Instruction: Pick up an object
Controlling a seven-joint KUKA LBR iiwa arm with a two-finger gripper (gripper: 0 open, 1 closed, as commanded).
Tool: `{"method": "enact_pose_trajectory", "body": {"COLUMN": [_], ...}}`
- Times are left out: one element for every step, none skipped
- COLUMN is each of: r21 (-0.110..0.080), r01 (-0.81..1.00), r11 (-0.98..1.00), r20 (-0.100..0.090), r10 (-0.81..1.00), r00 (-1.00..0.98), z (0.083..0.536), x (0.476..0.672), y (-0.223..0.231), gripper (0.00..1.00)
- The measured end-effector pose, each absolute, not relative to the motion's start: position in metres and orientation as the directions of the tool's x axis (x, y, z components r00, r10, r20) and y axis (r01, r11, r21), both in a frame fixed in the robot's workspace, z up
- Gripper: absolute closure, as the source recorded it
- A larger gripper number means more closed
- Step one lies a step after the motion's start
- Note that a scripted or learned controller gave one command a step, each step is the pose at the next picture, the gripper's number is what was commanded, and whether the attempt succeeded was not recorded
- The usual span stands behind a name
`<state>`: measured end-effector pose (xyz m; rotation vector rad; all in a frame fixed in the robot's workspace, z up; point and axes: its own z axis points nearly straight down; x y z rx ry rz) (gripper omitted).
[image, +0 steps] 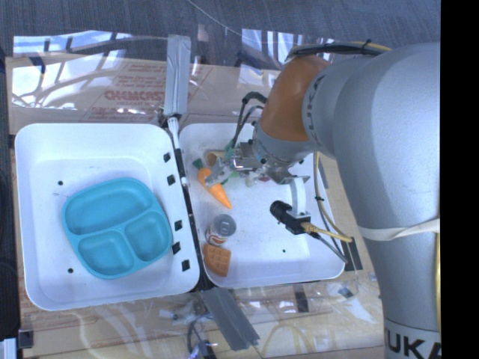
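Nearest the lens, the grey arm (389,155) fills the right side of the view, with its orange band (288,99) above the wrist. It reaches down over the right bin (318,266).

Gripper (228,167): positioned low over the upper-left part of the right bin, just above and beside the carrot (215,190). Its state cannot be told, as the tip is crowded by wrist hardware and shadow. Nothing is confirmed as held.

Right bin contents:
- The carrot is orange and lies at a slant near the bin's left wall, with its pointed end toward the bin's centre.
- A small can (221,229) with a silver top stands below the carrot, apart from it.
- An orange-tan waffle piece (217,259) lies just below the can, in the lower-left corner.
- A small green item (197,163) and a tan item (212,156) sit near the left wall above the carrot. Both are too small to identify, though the green one may be the carrot's leaf.

Left bin (30,223): holds one blue divided plate (116,225) with three compartments, lying flat and slightly turned, well apart from the gripper.
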<state>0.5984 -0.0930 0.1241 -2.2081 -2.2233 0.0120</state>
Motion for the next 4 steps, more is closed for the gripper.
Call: {"method": "enact_pose_trajectory", "body": {"r21": [-0.005, -0.007, -0.005, -0.005], "r01": [1.000, 1.000, 1.000, 1.000], "r11": [0.009, 0.014, 0.005, 0.006], "r20": [0.001, 0.000, 0.001, 0.001], "r10": [1.000, 1.000, 1.000, 1.000], "r00": [-0.009, -0.014, -0.005, -0.006], "z": [0.090, 0.098, 0.090, 0.090], "x": [0.548, 0.548, 0.594, 0.594], "y": [-0.090, -0.091, -0.098, -0.098], "gripper": [0.00, 1.00, 1.00, 0.00]}}
